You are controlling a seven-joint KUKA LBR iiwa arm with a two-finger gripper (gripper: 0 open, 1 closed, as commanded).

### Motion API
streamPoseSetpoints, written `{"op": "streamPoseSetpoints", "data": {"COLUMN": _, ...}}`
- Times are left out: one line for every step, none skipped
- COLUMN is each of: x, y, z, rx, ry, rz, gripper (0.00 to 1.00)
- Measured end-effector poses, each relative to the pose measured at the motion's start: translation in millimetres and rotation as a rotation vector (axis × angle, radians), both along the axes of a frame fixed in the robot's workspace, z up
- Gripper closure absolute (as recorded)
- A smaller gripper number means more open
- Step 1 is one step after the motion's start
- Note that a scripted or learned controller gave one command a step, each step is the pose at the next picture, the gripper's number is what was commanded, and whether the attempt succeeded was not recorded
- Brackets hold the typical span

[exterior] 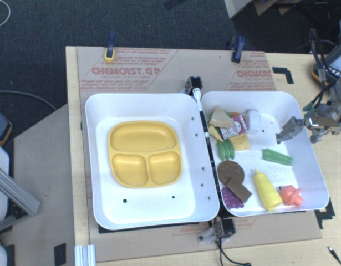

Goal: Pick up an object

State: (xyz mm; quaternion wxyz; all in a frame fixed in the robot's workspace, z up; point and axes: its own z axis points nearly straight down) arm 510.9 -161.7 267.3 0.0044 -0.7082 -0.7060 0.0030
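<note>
The right bin (pixel 309 165) holds several toy foods: a green pod (pixel 277 157), a yellow squeeze bottle (pixel 266 190), an orange-pink piece (pixel 291 195), a brown round cookie (pixel 230 172), a purple piece (pixel 231 198) and a tan wedge (pixel 220 117). My gripper (pixel 301 134) hangs over the right bin's upper right part, above and to the right of the green pod. Its two dark fingers (pixel 288 130) stand apart, open, with bare white bin floor showing between them. Nothing is held.
The left bin (pixel 98 148) carries a yellow three-compartment plate (pixel 143 153). A green ribbed item (pixel 225 148), a yellow block (pixel 240 142) and a printed packet (pixel 239 124) crowd the right bin's left side. Clamps (pixel 110 53) sit at the board's back edge.
</note>
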Motion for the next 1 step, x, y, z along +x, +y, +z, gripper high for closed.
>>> {"op": "streamPoseSetpoints", "data": {"x": 2.1, "y": 0.2, "z": 5.4, "rx": -0.003, "ry": -0.011, "rz": 0.003, "gripper": 0.0}}
